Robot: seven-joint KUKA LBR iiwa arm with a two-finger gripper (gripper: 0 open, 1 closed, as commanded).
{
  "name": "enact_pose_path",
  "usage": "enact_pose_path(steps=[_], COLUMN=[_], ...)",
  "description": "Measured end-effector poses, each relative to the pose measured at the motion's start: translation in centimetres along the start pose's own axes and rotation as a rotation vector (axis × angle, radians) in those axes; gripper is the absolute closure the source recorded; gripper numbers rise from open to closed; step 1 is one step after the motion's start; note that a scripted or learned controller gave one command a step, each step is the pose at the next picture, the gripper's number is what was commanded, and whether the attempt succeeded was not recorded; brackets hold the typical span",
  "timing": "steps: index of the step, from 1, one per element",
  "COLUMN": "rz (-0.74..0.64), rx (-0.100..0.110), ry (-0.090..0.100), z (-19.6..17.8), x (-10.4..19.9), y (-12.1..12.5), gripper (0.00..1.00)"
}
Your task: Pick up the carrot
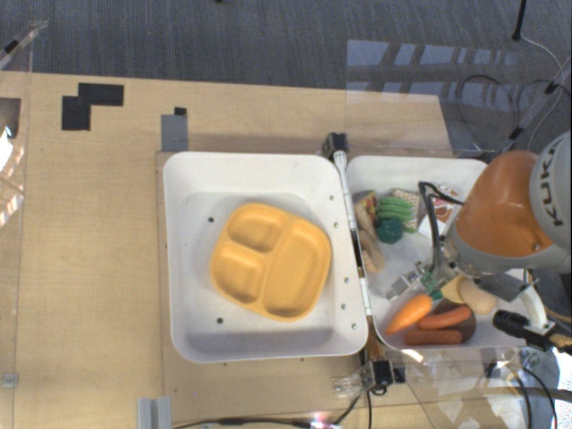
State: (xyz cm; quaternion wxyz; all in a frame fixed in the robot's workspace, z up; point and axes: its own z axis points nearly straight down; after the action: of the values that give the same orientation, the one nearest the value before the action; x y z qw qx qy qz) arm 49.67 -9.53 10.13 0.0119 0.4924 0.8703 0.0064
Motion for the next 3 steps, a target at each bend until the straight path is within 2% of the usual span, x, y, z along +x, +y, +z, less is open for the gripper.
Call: enact_pose_path(steps=[1,2,3], rz=[-0.217,-0.217,-0.216], rx=[0.006,-0.001,0.0], ry=[0.008,0.004,0.005], z=[1.1,-0.1,0.0], x=[-0.5,-0.6,-0.6], y=[-0.8,-0.3,-0.4], gripper=[0.0,1.0,0.0])
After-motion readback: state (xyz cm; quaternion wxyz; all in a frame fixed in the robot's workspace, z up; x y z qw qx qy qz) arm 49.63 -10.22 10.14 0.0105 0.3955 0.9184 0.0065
